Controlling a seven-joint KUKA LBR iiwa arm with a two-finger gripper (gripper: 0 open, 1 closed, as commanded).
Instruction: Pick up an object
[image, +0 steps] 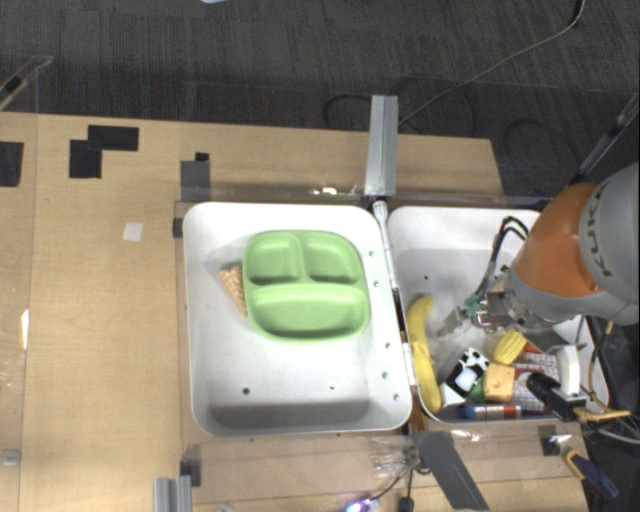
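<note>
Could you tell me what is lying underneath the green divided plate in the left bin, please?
A tan, speckled flat piece pokes out from under the green divided plate at its left edge. How far it extends is covered.

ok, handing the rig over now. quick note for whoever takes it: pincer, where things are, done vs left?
Pincer: low in the right bin, above the pile along its near side; whether it is open or shut can't be seen.
Right bin: banana along the left wall, black-and-white block, yellow block, red marker.
Left bin: green divided plate, with a tan item tucked under its left edge.
Done: no pick visible.
Left: grasp one object and lift.
</note>
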